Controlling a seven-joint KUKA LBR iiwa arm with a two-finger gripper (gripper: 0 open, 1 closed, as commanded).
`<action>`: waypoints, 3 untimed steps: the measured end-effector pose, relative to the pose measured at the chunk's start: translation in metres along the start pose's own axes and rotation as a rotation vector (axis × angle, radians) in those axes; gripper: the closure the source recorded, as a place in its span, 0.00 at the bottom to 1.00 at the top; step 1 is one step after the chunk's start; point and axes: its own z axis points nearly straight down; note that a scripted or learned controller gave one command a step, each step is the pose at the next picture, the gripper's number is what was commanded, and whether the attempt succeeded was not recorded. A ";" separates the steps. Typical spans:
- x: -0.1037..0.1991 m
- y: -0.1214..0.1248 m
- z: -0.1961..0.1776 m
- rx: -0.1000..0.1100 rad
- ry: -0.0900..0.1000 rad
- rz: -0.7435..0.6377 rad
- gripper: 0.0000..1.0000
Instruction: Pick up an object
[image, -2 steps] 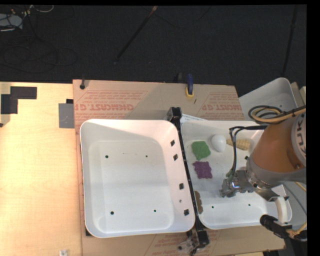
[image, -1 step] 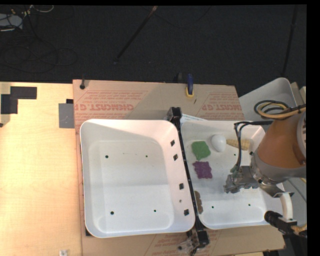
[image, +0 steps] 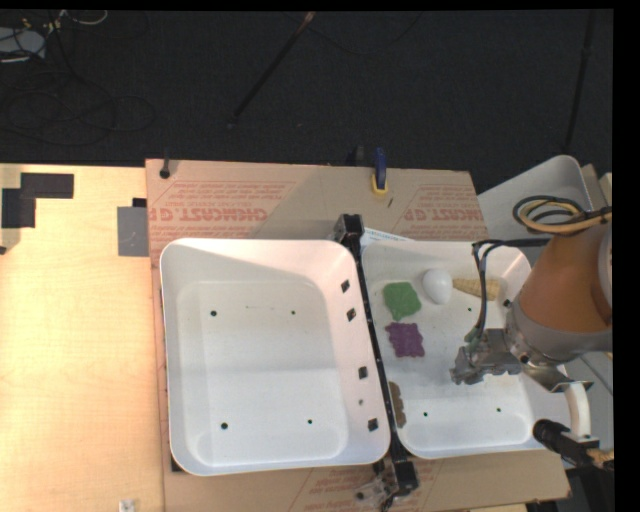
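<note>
In the right bin (image: 470, 430) lie a green block (image: 401, 298), a purple textured piece (image: 405, 339) just below it, and a white ball (image: 437, 285) with a tan stick-like piece (image: 478, 289) beside it. My gripper (image: 468, 368) hangs low over the bin's right half, to the right of the purple piece and apart from it. The orange band of the arm (image: 565, 285) looms above and to the right of it. I see nothing between the fingers.
The left bin (image: 200, 290) sits beside the right one, with a black divider with clips (image: 362, 330) between them. Cardboard (image: 250, 205) lies under both bins. A wooden bench surface (image: 70, 350) stretches to the left. Cables (image: 545, 212) coil at the right.
</note>
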 end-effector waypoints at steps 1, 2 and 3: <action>-0.001 0.000 -0.010 0.001 0.000 0.004 1.00; -0.002 0.000 -0.019 0.002 0.000 0.007 1.00; -0.002 0.000 -0.028 0.003 0.000 0.009 1.00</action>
